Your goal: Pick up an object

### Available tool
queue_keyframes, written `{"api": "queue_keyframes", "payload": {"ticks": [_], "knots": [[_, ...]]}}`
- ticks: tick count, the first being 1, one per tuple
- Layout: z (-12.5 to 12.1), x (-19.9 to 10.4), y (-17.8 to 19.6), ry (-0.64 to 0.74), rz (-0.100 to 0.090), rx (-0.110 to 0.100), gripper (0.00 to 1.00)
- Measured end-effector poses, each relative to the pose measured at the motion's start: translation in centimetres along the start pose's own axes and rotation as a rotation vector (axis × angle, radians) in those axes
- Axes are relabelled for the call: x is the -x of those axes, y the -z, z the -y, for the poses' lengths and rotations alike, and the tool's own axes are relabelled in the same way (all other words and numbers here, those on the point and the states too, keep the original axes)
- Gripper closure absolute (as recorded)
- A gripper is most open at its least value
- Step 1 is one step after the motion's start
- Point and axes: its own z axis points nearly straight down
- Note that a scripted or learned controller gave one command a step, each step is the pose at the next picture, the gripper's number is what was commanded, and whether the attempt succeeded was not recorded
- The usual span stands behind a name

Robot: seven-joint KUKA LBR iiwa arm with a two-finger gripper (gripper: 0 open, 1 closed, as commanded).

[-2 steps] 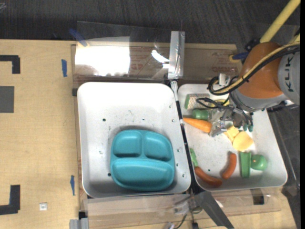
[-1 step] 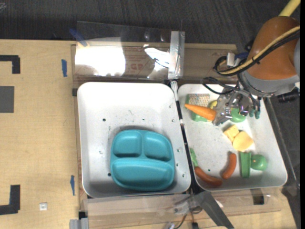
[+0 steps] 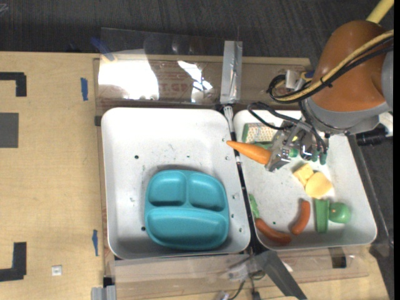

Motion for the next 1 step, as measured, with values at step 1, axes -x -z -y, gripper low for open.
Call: {"api": "queue_keyframes", "payload": {"ticks": [1], "knots": [[-4.18, -2.3, 3.04, -0.279, 0.001, 0.0, 1.0]]}}
